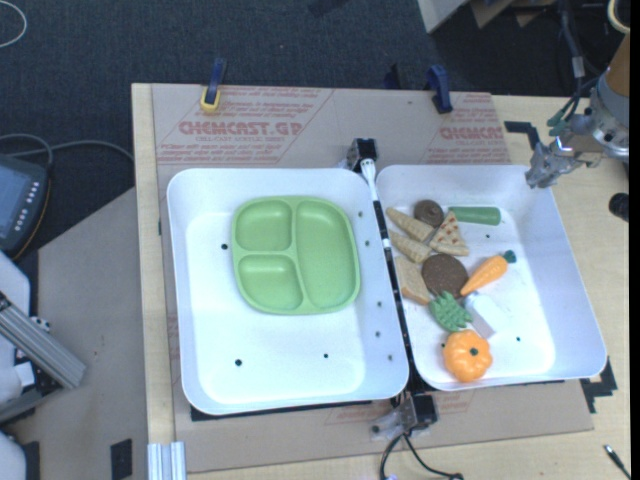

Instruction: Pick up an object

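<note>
Gripper: over right bin's far right corner; jaw state cannot be told. Cucumber: nearest item, just left and nearer; long axis left-right.

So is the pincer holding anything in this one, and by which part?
Nothing is held. The pincer hangs above the right bin's far corner, apart from the toy food.

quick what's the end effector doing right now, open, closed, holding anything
End effector: above the far right corner of the right bin; nothing seen held; open or closed cannot be told.
</note>
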